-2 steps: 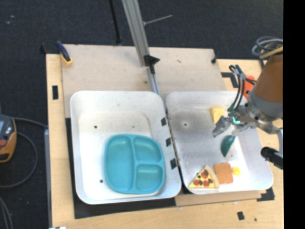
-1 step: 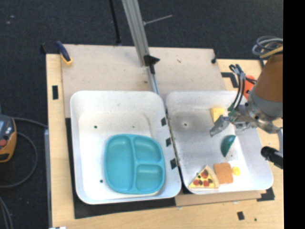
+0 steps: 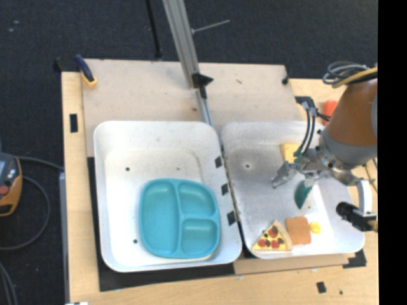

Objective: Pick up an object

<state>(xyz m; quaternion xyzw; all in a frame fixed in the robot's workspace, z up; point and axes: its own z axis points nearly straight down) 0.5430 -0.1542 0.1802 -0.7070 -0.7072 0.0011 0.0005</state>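
No brand, label or readable writing shows on anything here. The arm [image 3: 353,116], grey with its orange band, reaches in from the right over the right bin [image 3: 254,146], and its jaws [image 3: 291,183] hang above the middle of that bin with the two fingers spread apart; one grey finger [image 3: 280,176] points left and down, the other, teal-tipped, points down, and nothing sits between them. The things to pick lie in the same bin: a toy pizza slice [image 3: 272,238] rests against the near wall, with an orange-brown block [image 3: 297,230] touching its right side and a small yellow piece [image 3: 314,227] just beside the block. All three lie nearer the camera than the jaws and apart from them, below the teal finger's tip. A pale yellow object [image 3: 290,151] lies farther back in the bin, partly hidden behind the wrist cabling, so its shape cannot be made out. The left bin [image 3: 121,146] holds a teal divided plate [image 3: 180,218] with three compartments, lying flat in the near right corner, well apart from the jaws and across the wall between the bins. A slanted aluminium rail [image 3: 182,37] rises from the far side of the desk [image 3: 140,88] between the bins, and a blue-and-yellow clamp [image 3: 85,70] sits at the desk's far left corner. Nothing lies between the jaws and the toys.
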